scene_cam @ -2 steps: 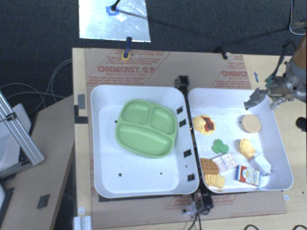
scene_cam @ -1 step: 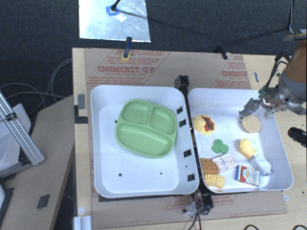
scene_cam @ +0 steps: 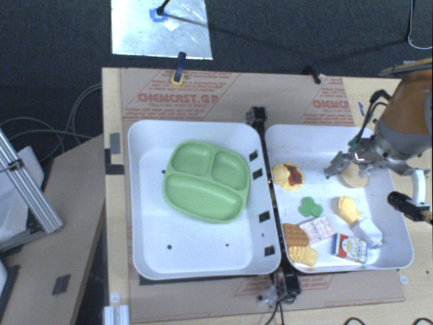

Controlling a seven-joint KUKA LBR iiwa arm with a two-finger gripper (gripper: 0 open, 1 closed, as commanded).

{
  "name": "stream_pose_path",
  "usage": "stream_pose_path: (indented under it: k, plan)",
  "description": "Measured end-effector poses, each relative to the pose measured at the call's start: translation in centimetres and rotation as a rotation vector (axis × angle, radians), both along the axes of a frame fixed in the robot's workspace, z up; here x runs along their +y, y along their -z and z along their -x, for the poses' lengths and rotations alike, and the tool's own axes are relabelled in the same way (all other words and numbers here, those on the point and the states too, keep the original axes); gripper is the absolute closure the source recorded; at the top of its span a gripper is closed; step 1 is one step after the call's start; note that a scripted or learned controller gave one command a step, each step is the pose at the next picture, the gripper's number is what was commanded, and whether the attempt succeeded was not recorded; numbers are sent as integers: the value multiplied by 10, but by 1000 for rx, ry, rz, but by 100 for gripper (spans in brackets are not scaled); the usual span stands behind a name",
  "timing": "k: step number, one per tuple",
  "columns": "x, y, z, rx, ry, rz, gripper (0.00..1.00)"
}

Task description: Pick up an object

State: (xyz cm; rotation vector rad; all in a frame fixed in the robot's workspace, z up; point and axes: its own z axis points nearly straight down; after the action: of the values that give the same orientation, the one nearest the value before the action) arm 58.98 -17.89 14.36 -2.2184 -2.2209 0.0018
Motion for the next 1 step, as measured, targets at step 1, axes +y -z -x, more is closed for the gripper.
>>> stream_pose_path:
  k: [1]
  plan:
    - [1, 52, 0, -2, 0, 0, 0]
